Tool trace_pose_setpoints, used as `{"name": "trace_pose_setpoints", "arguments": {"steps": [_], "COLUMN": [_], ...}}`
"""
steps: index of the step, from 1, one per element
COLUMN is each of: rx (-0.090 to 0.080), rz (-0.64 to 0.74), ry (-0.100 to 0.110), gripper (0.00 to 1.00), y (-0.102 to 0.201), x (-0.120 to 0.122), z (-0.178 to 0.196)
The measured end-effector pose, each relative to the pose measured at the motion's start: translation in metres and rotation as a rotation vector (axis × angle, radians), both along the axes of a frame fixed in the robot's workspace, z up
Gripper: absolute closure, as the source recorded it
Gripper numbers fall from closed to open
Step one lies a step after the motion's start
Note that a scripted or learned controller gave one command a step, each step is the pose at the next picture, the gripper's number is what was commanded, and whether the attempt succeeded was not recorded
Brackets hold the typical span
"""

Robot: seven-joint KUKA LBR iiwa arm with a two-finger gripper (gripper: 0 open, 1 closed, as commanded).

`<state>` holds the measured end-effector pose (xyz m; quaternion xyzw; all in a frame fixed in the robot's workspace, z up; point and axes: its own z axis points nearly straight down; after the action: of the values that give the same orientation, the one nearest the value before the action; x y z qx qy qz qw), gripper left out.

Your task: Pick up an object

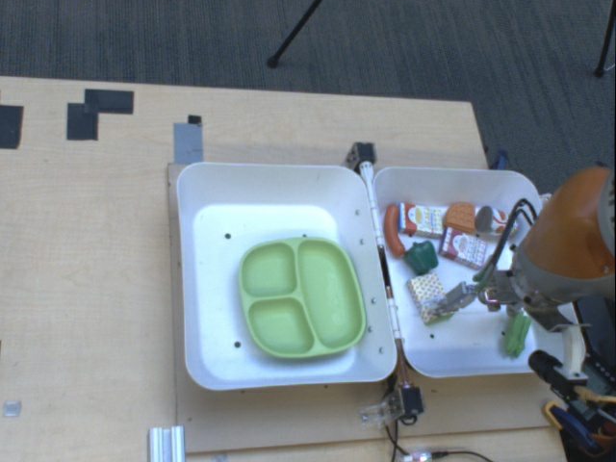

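Observation:
My gripper [450, 303] reaches into the right bin [452, 352] from the right, low over the bin floor. Its tip lies against the lower right corner of a tan speckled block [425, 288]; whether it grips the block is unclear. Just above the block sits a dark green piece [421, 255]. Along the bin's far side lie a red sausage shape [390, 229], a red and white carton [423, 219], an orange item [462, 217] and a second carton [467, 249]. A light green pickle-like item [517, 336] lies near the right wall, partly under the arm.
The left bin [207, 258] holds a light green divided plate [302, 297]. The arm's orange band [577, 234] overhangs the right bin's right wall. A divider rail [379, 258] runs between the bins. Bare bin floor shows below the gripper.

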<state>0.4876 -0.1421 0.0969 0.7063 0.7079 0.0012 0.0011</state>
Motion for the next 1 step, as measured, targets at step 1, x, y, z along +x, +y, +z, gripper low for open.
{"name": "trace_pose_setpoints", "arguments": {"steps": [1], "rx": [0.003], "rz": [0.001], "ry": [-0.006], "gripper": [1.0], "y": [0.0019], "x": [0.0025], "z": [0.0114]}}
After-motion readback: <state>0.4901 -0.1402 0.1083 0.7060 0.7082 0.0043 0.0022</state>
